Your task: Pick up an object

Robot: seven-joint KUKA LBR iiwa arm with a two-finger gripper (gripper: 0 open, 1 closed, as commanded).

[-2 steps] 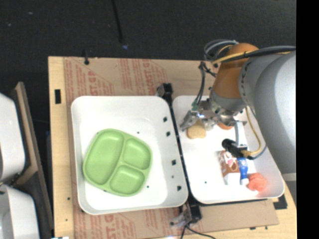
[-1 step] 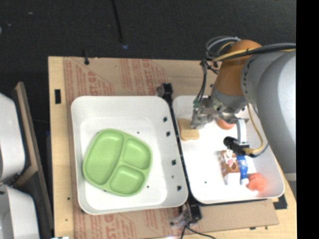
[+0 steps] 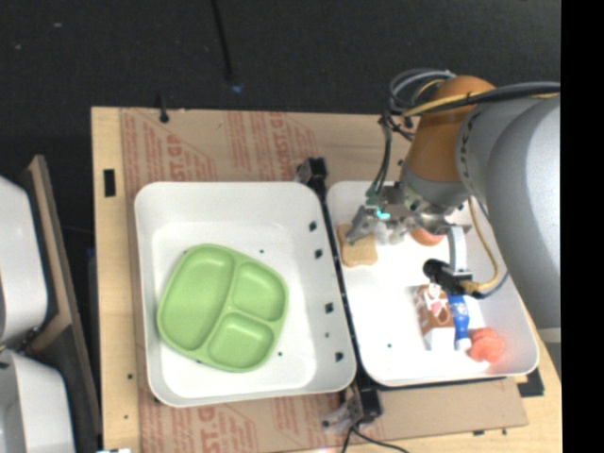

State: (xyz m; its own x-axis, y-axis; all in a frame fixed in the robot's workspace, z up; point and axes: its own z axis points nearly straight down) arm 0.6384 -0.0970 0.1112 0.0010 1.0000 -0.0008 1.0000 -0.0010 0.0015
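Half-hidden gripper (image 3: 370,225) above tan piece (image 3: 359,252)

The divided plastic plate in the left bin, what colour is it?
Light green: the divided plastic plate shows clearly in the camera view, lying in the left white bin.

We see a thick, smooth grey metal arm link (image 3: 519,187) with a rounded casing, capped by a glossy orange band (image 3: 445,144) above the wrist. Thin grey cables (image 3: 415,85) loop over the top of that band, and a black cable runs along the link. Below the band sits a small grey gripper (image 3: 373,223) of metal with a tiny teal light, too small for us to read further.
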